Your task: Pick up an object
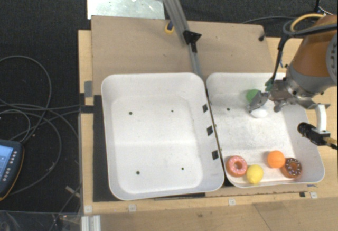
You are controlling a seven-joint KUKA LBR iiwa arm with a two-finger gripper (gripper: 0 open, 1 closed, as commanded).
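Camera view has the gripper (262, 105) low in the right bin (232, 87), near its far edge, with its tips down at a white ball (259, 113) and a green object (252, 94) just behind. I cannot tell how wide it stands or whether anything is caught. My judgement: it should centre over the ball before closing, since a round thing will squirt sideways off a skewed pinch. A pink donut (236, 165), lemon (255, 174), orange (275, 159) and chocolate donut (291, 167) sit along the near edge. No readable writing or labels anywhere.
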